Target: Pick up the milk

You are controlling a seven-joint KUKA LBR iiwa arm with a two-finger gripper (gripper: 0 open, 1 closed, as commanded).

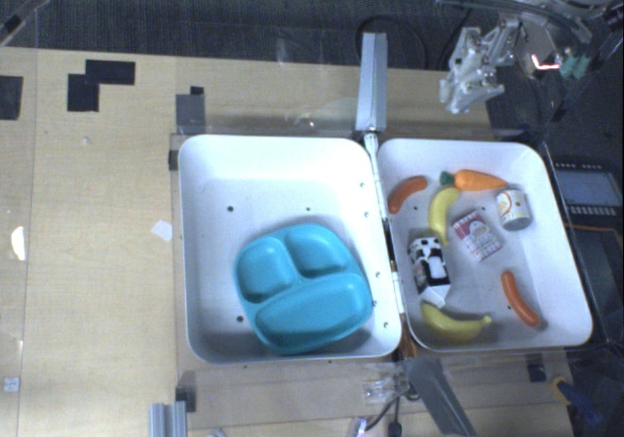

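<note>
1. The small black-and-white cow-patterned milk carton (430,263) lies in the right-hand shallow white bin (564,230), near its left wall, just above a yellow banana (453,322) and left of a pink-and-white packet (477,235).
2. The grey two-finger gripper (470,74) hangs above the bench beyond the bin's far rim, well apart from the carton; nothing is seen between its fingers, though how wide they stand cannot be told.
3. Judged progress: none yet. Approach, descent, grasp and lift all remain.

Glossy white plastic bins (292,157), matt pale wood-look bench (97,259), blue plastic tray (302,284).
</note>
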